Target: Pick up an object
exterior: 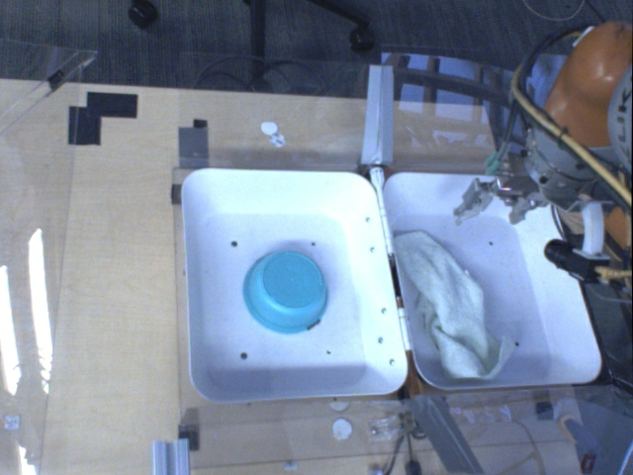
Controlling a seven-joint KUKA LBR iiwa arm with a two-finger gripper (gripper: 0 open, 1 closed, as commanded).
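Towel (450,305) lies crumpled in the right bin (554,295), below the fingers (473,202), which I read as spread apart and holding nothing. Risk: a descent from here could close on bare floor, or snag one loose fold. My arm's wrist is cut off at the frame edge. A blue bowl (287,291) sits in the left bin (213,265).
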